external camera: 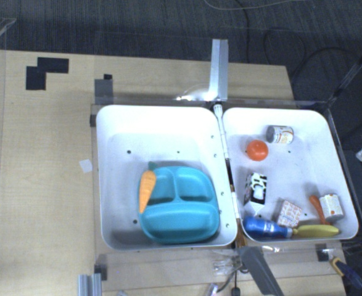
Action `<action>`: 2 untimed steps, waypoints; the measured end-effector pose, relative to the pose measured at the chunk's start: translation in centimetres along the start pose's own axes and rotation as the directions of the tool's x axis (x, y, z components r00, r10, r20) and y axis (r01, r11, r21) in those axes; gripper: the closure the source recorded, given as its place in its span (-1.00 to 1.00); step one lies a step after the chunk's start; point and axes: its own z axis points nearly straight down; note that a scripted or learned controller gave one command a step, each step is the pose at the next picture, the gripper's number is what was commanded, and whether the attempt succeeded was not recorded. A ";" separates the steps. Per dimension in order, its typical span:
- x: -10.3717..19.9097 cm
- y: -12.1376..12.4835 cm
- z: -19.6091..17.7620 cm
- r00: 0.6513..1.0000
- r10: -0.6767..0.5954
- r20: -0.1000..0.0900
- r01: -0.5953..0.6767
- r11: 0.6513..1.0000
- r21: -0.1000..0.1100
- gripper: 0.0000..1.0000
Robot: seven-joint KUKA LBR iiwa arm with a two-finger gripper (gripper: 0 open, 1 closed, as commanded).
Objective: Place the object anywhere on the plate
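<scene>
A blue divided plate (pixel 187 217) lies in the front half of the left white bin (pixel 122 134). An orange toy carrot (pixel 146 190) rests along the plate's left rim, leafy end toward the back and tip toward the front. It lies partly over the plate's edge.
The right bin (pixel 319 140) holds a small can (pixel 280 134), an orange ball (pixel 257 150), a black-and-white carton (pixel 256 189), a patterned packet (pixel 289 214), a blue bottle (pixel 264 228), a banana (pixel 318 230) and a small box (pixel 332 206). A metal post (pixel 219 69) stands behind the bins.
</scene>
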 end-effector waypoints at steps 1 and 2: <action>-0.5 5.4 -3.5 0.989 -0.148 0.000 0.148 0.989 -0.002 -1.00; -1.3 1.6 1.0 0.972 -0.234 -0.001 0.234 0.972 0.000 -1.00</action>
